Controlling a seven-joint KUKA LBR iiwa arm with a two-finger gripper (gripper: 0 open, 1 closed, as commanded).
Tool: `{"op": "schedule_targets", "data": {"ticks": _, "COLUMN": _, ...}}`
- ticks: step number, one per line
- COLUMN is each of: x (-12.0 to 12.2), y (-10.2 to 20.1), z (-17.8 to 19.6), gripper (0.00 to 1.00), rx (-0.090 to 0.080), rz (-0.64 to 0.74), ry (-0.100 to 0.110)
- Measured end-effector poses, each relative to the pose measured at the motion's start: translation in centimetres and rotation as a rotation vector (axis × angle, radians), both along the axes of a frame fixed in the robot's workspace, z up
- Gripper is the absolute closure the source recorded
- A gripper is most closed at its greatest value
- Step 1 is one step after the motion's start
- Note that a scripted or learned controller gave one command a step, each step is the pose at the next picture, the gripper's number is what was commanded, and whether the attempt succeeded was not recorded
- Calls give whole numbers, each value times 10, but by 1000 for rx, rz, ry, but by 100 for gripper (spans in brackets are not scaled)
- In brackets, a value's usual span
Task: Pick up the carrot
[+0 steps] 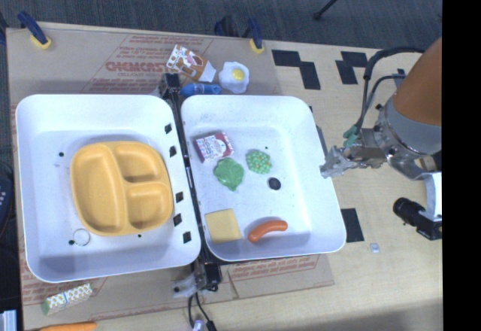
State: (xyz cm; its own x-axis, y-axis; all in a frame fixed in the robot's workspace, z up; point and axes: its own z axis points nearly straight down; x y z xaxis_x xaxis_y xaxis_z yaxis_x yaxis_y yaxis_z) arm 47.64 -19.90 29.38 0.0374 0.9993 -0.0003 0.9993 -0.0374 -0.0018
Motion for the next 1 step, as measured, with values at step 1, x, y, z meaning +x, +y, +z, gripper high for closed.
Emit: {"op": "schedule_targets", "data": {"ticks": 1, "x": 1, "y": 21, "z": 12, "gripper": 100, "rx": 0, "rz": 110, "ry": -3}}
